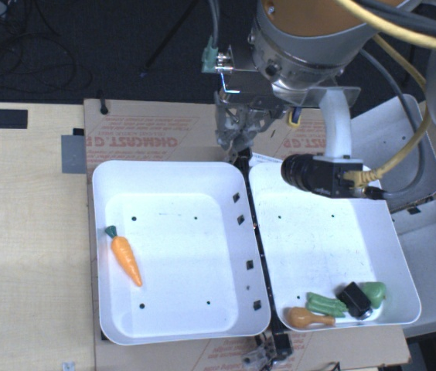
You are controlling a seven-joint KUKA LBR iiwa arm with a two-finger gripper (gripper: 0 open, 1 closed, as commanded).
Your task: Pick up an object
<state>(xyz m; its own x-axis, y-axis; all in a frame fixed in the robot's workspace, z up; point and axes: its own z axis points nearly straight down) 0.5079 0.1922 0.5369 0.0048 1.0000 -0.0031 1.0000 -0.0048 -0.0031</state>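
Two bins on my surface [25,230]: carrot [126,259] by left bin's [168,175] left wall, small toys in right bin's [403,284] near corner, tool [239,130] above the bins' far edge.

Pincer [237,134] fingers blurred, maybe hidden behind arm's wrist [303,45].

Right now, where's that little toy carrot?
The carrot lies in the left bin, close to its left wall, leafy end pointing to the far side, well apart from the items clustered in the right bin's near corner.
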